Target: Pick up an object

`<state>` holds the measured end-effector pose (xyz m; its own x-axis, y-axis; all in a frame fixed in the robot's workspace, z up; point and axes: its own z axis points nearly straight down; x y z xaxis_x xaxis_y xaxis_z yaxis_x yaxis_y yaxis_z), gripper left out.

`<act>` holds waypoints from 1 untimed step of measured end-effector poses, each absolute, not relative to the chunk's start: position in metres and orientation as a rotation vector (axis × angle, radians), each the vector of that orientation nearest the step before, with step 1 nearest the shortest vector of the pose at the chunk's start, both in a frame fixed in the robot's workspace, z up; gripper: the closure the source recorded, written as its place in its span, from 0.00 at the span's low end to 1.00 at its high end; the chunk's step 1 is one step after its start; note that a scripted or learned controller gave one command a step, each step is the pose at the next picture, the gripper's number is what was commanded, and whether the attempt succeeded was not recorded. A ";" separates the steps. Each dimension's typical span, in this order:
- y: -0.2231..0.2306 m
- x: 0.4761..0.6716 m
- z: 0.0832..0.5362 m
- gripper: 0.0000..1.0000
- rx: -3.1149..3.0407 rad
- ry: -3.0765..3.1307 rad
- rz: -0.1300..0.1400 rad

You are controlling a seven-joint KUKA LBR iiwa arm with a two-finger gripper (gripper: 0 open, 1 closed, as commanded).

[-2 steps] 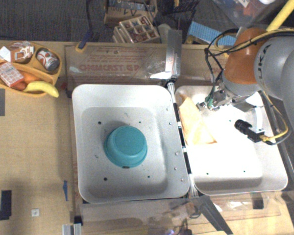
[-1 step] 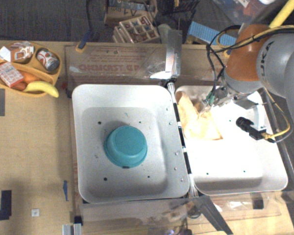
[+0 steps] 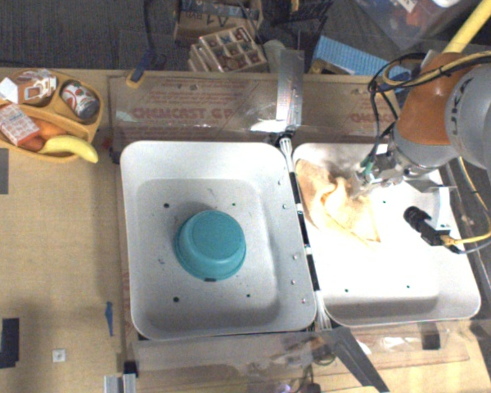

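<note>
A teal upturned bowl sits in the middle of the left bin. In the right bin a crumpled pale yellow cloth lies against the back left area. My gripper hangs low over the cloth's right upper edge, at the end of the grey arm with its orange band. Glare and the wrist hide the tips, and nothing can be made out between them.
A yellow dish with a banana and packaged snacks stands on the bench at the far left. Clear plastic sheeting runs behind the bins. Black cables loop beside the arm over the right bin.
</note>
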<state>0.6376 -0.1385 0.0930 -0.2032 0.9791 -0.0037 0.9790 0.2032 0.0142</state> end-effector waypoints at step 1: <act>-0.140 0.637 0.092 0.00 1.976 2.425 0.009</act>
<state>0.6370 -0.1404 0.0922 -0.2019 0.9794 -0.0067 0.9793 0.2020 0.0128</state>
